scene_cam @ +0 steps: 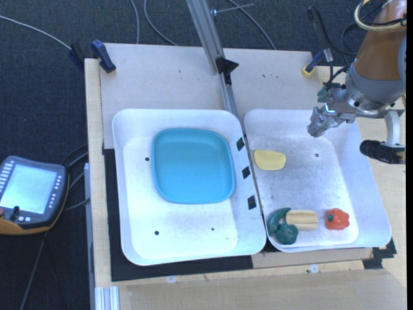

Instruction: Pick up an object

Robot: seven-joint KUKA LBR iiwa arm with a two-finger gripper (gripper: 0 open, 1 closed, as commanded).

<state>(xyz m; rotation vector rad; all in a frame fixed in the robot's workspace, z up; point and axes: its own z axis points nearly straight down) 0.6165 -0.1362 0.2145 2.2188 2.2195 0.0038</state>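
The hand hangs over the right bin's far edge, its grip impossible to judge and nothing visibly held, while a yellow piece, green pepper, tan block and red tomato lie in that bin.

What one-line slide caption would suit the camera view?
Gripper hovers over the right bin holding yellow, green, tan and red items; blue tray in left bin.
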